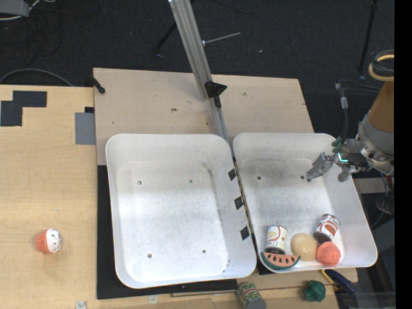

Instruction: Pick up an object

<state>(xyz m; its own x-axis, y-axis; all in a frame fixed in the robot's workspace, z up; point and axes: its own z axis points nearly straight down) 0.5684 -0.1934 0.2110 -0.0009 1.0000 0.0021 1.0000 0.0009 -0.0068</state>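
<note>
The gripper (329, 167) hangs over the upper right part of the right bin (283, 150), reaching in from the right; its two fingers (317, 168) are spread apart with nothing between them.

Going left to right:

- A small orange-red ball with a white patch (48, 241) lies on the wooden bench, well apart from both bins.
- The left bin (122, 153) — a shallow white tray — sits just beside the right bin.
- The candidate objects cluster in the near right corner of the right bin, well apart from the gripper: a watermelon-slice toy (281, 260), red with a green rind, at the near wall; a white-and-orange can (276, 237), upright, just behind it; a pale yellow ball (303, 245); a red-and-white can (327, 226), tilted; and a pinkish-red ball (329, 253).
- In front of the right bin lie a dark can (248, 294) and a green object (315, 291).
</note>
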